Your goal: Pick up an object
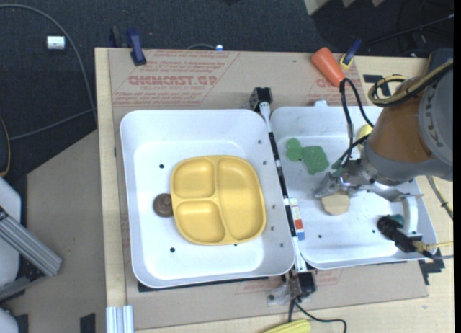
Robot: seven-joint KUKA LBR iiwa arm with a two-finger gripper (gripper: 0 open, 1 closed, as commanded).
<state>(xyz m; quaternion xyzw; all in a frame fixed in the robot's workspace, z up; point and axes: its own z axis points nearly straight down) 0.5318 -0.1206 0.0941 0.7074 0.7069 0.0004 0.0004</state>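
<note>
In the right bin, my gripper is low over the floor, reaching in from the right. A small beige lump lies just in front of and under the gripper tip, touching or nearly touching it. A green piece lies on the bin floor behind the gripper, apart from it. Whether anything is held I cannot make out.
The left bin holds a yellow divided plate with a small brown round thing at its left edge. An orange cylinder lies on the bench behind the right bin. A narrow divider separates the two bins.
</note>
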